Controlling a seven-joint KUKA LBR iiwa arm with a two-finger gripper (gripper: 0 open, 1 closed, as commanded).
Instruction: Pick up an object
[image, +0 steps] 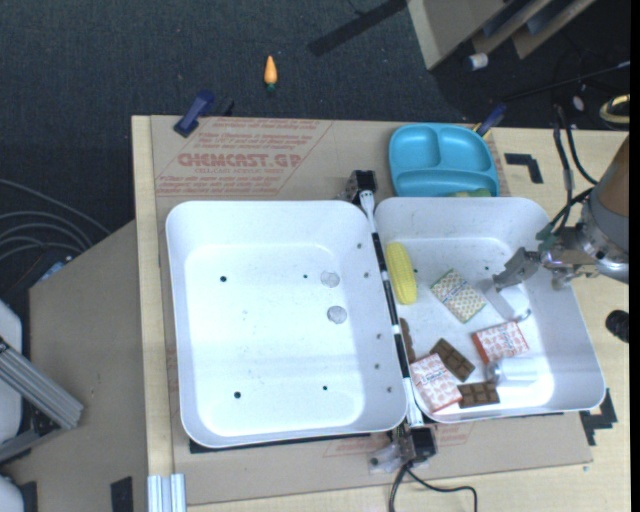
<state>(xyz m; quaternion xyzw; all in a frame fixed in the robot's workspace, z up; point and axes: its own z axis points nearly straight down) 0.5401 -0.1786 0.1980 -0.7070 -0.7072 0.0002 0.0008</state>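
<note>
Claw (515, 272) is hanging over the right bin (570, 330), nothing between its fingers; can't tell if it's apart or together. Candidates are lying below: patterned packet (459, 296) nearest, yellow corn (401, 272) by the divider. Risk: flat packets are sitting tight on the floor, likely slipping. Left bin (200, 300) is sitting on a tan table (160, 140); dark carpet (80, 80) beyond.
</note>
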